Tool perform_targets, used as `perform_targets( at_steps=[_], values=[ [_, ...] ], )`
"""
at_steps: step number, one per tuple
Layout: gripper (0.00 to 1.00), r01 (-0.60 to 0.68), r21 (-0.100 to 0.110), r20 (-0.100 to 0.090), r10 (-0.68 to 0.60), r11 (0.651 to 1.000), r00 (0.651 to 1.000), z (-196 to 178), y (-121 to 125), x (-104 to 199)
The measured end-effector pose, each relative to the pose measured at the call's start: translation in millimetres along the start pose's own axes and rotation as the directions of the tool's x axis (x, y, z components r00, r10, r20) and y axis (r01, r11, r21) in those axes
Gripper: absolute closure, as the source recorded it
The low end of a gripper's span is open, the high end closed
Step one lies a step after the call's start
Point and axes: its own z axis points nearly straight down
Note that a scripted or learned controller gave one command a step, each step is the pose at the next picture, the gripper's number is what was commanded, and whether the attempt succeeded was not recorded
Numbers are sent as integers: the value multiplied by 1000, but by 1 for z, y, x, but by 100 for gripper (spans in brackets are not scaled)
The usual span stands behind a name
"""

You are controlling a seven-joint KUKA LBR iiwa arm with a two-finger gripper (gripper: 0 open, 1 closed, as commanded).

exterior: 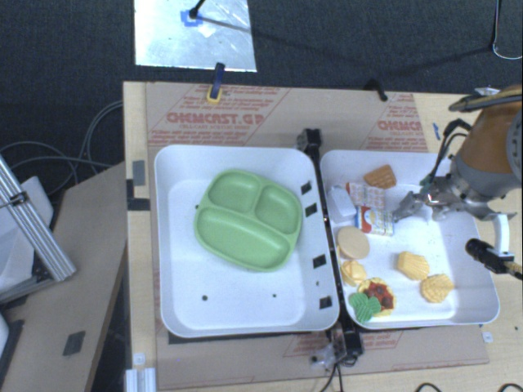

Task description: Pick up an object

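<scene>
Hovering low over the right bin, hand beside the red-and-white packet, likely targeting it. Finger spread: cannot tell. Green divided plate occupies the left bin.

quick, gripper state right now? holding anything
Gripper: over the right bin, beside the red and white packet; cannot be told whether it is open or closed, and nothing is seen held.

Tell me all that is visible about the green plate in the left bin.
The green plate is a pale green, rounded tray that looks like plastic, divided by raised ridges into three compartments: two smaller ones at the far side and one long one nearer the camera. All three look empty. It lies flat, turned at a slant, near the middle of the left bin, touching only the bin's floor.
</scene>
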Motion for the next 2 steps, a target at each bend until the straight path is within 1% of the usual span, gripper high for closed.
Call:
perform_targets(
  at_steps=[1, 2],
  values=[
    [0, 0, -7, 3, 0, 1000, 1000, 15, 2, -1],
    [100, 1, -8, 2, -1, 1000, 1000, 5, 2, 0]
  ],
)
